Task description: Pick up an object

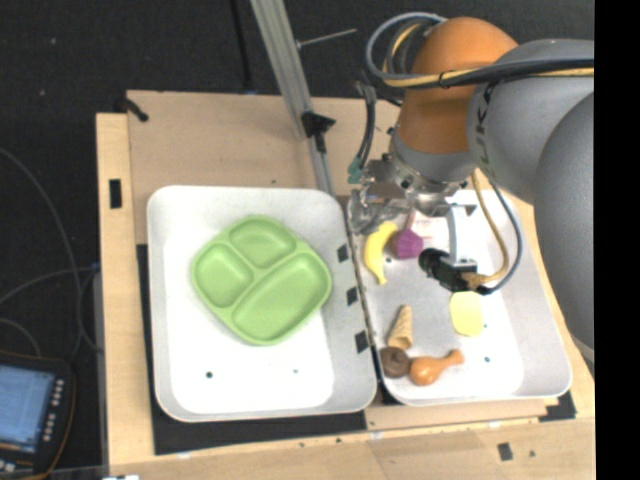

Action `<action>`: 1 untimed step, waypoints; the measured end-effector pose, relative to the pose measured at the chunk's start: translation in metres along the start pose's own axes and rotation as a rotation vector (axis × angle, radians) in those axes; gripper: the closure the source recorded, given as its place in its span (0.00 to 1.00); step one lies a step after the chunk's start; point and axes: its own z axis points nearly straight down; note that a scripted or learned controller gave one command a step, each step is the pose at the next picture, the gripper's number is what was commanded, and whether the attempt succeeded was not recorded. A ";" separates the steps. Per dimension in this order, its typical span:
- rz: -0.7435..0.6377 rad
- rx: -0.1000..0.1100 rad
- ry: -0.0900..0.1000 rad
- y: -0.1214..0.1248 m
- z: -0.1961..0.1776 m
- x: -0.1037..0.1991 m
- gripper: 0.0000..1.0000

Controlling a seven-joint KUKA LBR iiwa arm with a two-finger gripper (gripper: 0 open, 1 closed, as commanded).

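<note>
The arm [500, 98] hides the right bin's [520, 368] far end and part of the purple object [407, 244].

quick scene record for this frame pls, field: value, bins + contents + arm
left bin: green divided plate, three compartments
right bin: banana, purple piece, yellow piece, ice cream cone, brown round piece, orange pear-shaped piece
arm: reaches in from the right, over the top of the right bin
end effector: low over the banana's upper end, beside the purple piece
held: nothing seen between the fingers
finger state: cannot tell
black cable end: hangs over the right bin, below the wrist
</note>
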 end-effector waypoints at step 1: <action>0.000 0.002 -0.001 -0.006 0.008 0.048 1.00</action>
